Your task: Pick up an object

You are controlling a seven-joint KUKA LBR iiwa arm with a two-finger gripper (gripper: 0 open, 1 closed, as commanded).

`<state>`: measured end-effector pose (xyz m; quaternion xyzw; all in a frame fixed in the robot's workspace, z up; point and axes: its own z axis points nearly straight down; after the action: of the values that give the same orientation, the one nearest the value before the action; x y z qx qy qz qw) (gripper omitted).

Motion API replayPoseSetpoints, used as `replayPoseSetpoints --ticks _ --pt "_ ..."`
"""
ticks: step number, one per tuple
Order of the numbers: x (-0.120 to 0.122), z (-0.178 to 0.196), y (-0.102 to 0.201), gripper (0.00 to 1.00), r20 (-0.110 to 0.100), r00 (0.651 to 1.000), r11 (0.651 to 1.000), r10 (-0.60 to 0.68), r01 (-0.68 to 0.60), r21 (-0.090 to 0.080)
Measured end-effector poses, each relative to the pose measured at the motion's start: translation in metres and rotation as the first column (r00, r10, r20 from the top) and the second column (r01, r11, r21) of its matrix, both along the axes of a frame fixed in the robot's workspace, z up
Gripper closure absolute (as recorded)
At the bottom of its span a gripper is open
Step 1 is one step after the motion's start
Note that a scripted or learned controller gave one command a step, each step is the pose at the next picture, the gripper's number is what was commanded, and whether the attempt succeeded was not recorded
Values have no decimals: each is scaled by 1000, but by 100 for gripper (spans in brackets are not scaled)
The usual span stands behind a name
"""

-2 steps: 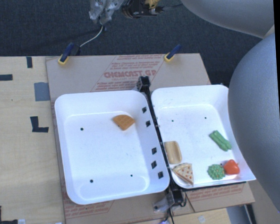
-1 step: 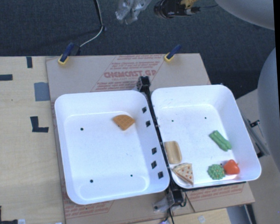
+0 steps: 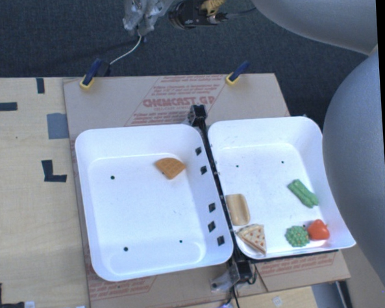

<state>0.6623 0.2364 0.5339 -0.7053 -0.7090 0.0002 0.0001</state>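
Note:
An orange-brown toast-like piece [image 3: 170,167] lies in the left bin [image 3: 97,188], toward its upper right. The right bin [image 3: 269,139] holds a tan bread roll [image 3: 237,209] by the divider, a triangular slice [image 3: 253,238] at the front left corner, a green broccoli piece [image 3: 297,235], a red tomato-like piece [image 3: 319,229] and a green pod [image 3: 303,193]. My gripper [image 3: 141,13] is at the top of the camera view, beyond the bench's far edge and well away from both bins. Nothing shows in it.
The grey arm [image 3: 359,107] sweeps down the right side, overlapping the right bin's outer edge. Both bins rest on a cardboard sheet [image 3: 176,102] held by two clamps at the back. Black clips run along the divider between the bins.

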Motion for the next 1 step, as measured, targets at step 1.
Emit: replayPoseSetpoints --ticks 1 --pt "6 0 -45 100 -1 1000 1000 -7 7 -1"
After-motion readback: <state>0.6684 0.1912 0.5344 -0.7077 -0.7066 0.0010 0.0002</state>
